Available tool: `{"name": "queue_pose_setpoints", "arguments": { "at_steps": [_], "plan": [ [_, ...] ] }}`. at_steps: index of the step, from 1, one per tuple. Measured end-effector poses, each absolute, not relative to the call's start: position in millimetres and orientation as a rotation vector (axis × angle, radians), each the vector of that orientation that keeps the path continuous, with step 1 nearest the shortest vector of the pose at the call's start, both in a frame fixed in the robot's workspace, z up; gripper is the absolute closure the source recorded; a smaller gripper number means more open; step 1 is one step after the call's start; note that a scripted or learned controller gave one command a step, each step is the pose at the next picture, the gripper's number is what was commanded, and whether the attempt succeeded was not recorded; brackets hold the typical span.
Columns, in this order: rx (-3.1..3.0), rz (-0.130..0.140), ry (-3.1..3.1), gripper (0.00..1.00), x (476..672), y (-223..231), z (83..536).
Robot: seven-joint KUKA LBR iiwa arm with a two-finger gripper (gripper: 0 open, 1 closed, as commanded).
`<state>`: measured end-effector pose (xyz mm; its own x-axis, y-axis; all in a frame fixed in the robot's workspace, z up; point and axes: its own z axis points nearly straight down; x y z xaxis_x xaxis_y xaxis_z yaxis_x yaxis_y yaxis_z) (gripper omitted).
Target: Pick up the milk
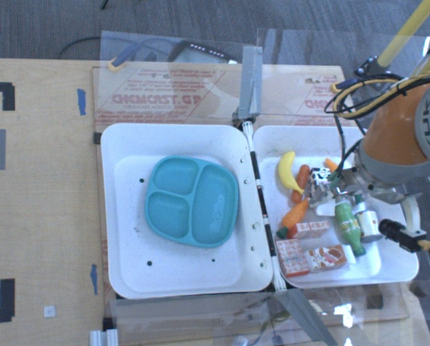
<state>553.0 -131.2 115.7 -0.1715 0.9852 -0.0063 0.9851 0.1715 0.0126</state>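
I see pincer [328,186] low in right bin [398,269], beside banana [288,170]; can't tell its state. Milk [312,258] lies near, apart.

Robot arm [409,132], right side of the frame: a grey rounded housing with a broad orange band above the wrist. Black and yellow cables [366,89] loop over its upper left. A white and black fitting [409,229] projects at lower right.
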Motion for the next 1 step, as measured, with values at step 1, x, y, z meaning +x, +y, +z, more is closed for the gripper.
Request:
{"name": "queue_pose_setpoints", "arguments": {
  "at_steps": [1],
  "plan": [
    [2.212,0.000,2.231,1.00,534.0,-37.5,205.3]
  ]
}}
